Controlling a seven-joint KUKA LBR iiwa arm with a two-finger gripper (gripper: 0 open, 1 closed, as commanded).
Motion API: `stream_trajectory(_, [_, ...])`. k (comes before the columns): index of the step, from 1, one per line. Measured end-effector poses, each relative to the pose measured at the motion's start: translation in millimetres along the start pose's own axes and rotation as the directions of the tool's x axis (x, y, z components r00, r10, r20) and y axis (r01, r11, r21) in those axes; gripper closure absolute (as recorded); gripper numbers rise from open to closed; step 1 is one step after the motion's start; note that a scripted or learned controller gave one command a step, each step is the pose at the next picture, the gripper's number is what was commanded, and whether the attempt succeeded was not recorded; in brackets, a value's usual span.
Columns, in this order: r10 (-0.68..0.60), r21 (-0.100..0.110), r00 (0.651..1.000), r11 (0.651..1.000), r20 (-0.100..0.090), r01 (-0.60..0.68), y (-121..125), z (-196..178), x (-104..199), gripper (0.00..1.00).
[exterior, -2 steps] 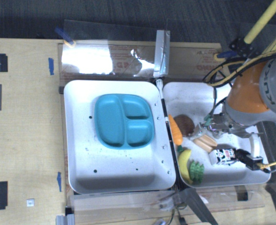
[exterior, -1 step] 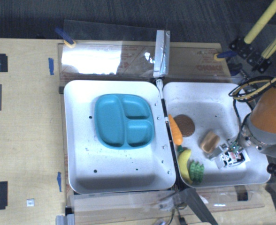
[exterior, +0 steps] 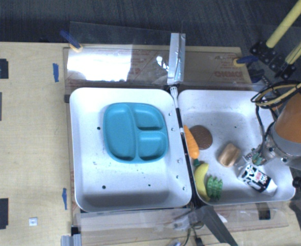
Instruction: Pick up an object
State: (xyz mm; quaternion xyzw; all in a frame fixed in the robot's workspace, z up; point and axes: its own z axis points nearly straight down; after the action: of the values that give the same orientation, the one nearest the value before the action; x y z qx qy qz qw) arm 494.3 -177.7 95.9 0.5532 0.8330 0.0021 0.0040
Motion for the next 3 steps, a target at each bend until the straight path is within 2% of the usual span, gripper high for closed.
stream_trajectory(1, [0.409,0.0,0.913,0.913,0.001,-0.409,89.3,8.7,28.1,1.0])
stream_trajectory(2, [0.409,0.002,0.913,0.913,0.0,-0.409,89.0,9.5,28.5,0.0])
stream_trajectory(3, [0.403,0.004,0.915,0.915,0.002,-0.403,153.7,10.9,15.5,0.0])
